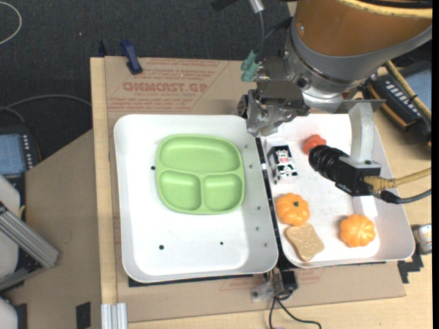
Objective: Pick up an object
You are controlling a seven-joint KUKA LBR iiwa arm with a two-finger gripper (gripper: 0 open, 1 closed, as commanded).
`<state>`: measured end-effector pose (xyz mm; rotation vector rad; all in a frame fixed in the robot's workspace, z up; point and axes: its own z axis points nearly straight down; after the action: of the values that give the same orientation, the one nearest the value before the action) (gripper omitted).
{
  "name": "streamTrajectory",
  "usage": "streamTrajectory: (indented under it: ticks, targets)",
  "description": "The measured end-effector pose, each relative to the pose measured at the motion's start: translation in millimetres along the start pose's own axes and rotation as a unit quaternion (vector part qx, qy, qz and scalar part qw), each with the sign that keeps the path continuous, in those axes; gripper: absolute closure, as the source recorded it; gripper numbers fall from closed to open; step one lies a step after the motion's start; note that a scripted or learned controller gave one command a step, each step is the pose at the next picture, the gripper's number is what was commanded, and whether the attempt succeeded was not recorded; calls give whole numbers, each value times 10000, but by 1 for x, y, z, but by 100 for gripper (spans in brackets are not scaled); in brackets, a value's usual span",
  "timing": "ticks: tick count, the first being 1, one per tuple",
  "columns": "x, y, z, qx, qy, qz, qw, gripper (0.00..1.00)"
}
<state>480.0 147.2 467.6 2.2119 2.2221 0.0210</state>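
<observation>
Hovering gripper [263,127] beside small toy [282,163] — black-white (2 orange pumpkins [293,209] [357,230] nearby)

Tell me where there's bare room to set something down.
Roomiest: left bin floor between the green plate and the near rim; a narrower strip left of the plate. The right bin is crowded: two pumpkins, bread, the end effector.

In the left bin [199,242] a green plate [200,173] takes the upper middle; the floor below it is free. The right bin [328,208] is crowded: a small box [282,163], a red ball [314,143], one pumpkin [293,209] just beside a bread slice [304,242], and a second pumpkin [357,230]. A bare gap lies between the two pumpkins.
</observation>
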Motion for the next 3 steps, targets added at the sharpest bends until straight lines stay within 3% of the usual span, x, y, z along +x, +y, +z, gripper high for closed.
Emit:
streamTrajectory:
  ticks: [1, 2, 3]
  targets:
    - [-37, -3, 104, 125, -45, 47, 9999, 100]
    - [-23, 0, 2, 7, -5, 12, 10000, 100]
    - [-77, -3, 102, 125, -42, 57, 9999, 100]
